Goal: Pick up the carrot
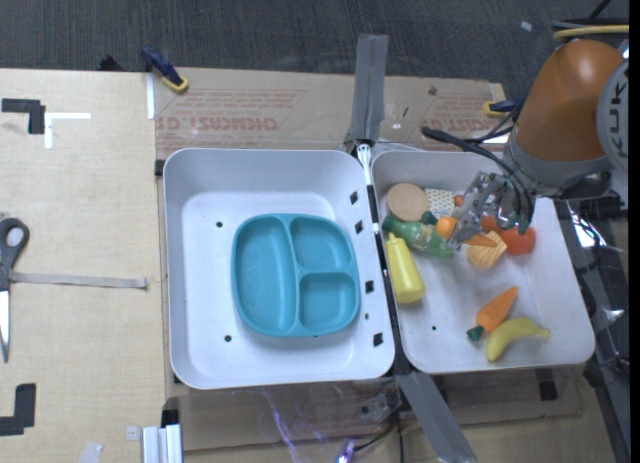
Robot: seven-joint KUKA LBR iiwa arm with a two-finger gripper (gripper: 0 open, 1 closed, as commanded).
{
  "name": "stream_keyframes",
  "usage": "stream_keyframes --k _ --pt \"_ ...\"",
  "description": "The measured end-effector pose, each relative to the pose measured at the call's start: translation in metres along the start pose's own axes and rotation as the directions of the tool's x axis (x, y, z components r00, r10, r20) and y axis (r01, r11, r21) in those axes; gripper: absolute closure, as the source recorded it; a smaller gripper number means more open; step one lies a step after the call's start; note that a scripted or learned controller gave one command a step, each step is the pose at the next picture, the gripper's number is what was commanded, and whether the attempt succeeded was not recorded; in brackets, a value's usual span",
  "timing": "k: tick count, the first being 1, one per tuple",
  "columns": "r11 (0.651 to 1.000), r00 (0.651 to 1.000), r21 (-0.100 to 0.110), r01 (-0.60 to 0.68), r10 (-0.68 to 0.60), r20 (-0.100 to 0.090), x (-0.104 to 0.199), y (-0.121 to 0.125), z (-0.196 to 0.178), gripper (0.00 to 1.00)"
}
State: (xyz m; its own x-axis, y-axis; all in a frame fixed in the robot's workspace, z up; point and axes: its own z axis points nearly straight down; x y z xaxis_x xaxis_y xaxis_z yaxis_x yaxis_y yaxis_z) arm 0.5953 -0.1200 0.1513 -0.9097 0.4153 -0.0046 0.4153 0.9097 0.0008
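So the carrot (496,309) is lying near the front of the right bin (560,336), tilted, with a banana (514,337) just beside it toward the front edge. The gripper (490,208) is hanging over the back of that bin, well apart from the carrot, down among a pile of toy food; honestly can't tell if its pincer is open or closed from up here. A yellow bottle-like thing (404,269) is lying by the divider. The left bin (180,281) is holding a teal divided plate (296,275).
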Motion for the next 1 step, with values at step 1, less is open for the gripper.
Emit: stream_keyframes --k 1 --pt "0.886 0.886 0.002 -0.463 0.463 0.0 -0.0043 0.0667 -0.041 1.0"
